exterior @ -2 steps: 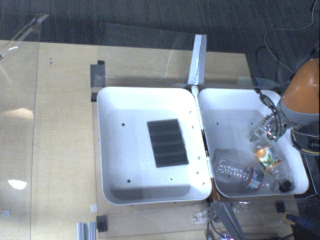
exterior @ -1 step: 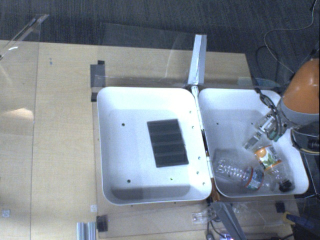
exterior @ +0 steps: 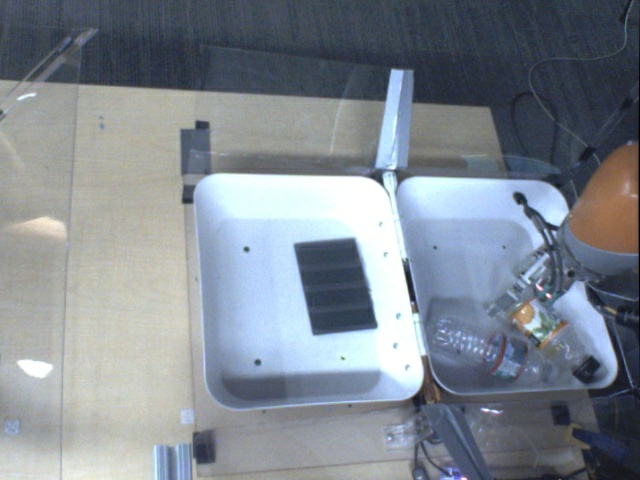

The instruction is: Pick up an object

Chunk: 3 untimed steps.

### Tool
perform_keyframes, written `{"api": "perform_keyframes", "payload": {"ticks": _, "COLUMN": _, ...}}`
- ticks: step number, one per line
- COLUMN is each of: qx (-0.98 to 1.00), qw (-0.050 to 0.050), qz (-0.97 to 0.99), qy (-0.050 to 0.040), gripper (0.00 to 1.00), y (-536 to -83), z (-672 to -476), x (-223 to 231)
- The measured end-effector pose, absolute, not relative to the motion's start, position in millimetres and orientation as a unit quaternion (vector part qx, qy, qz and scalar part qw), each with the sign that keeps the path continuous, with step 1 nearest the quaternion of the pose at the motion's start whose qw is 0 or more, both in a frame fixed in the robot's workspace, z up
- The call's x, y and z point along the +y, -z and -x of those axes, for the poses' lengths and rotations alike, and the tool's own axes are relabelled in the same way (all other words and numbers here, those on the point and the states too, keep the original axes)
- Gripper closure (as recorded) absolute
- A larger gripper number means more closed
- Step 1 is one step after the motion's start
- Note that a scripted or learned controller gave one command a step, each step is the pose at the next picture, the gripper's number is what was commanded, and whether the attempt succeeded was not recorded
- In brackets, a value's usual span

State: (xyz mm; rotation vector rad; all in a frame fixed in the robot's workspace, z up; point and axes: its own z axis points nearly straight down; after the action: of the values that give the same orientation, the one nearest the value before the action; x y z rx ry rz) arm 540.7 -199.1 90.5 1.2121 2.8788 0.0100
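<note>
Gripper (exterior: 527,290) low (arm from right)

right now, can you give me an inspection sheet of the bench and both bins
surface: pale wooden bench bearing two shallow white bins side by side, left bin and right bin.
job's things: flat dark ribbed rectangular pad lying in the left bin; clear crumpled plastic bottle and small orange and green packet in the near part of the right bin.
clutter: small black block in the right bin's near right corner.
grippers: two-finger gripper low over the right bin, just above the packet; fingers too blurred to judge.
cables: thin dark cables at the upper right.
surroundings: dark carpet beyond the bench; clear panel at left.
</note>
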Motion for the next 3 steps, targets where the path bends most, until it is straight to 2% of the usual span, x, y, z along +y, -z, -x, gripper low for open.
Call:
{"api": "perform_keyframes", "payload": {"ticks": 1, "qx": 0.922, "qw": 0.011, "qz": -0.387, "qy": -0.0051, "gripper": 1.0, "y": -102.8, "z": -543.4, "x": -197.6}}
{"api": "perform_keyframes", "payload": {"ticks": 2, "qx": 0.929, "qw": 0.011, "qz": -0.371, "qy": -0.0005, "gripper": 1.0, "y": -91.3, "z": -523.4, "x": -177.1}}
{"api": "perform_keyframes", "payload": {"ticks": 3, "qx": 0.929, "qw": 0.011, "qz": -0.371, "qy": -0.0009, "gripper": 0.0, "y": -91.3, "z": -523.6, "x": -176.8}}
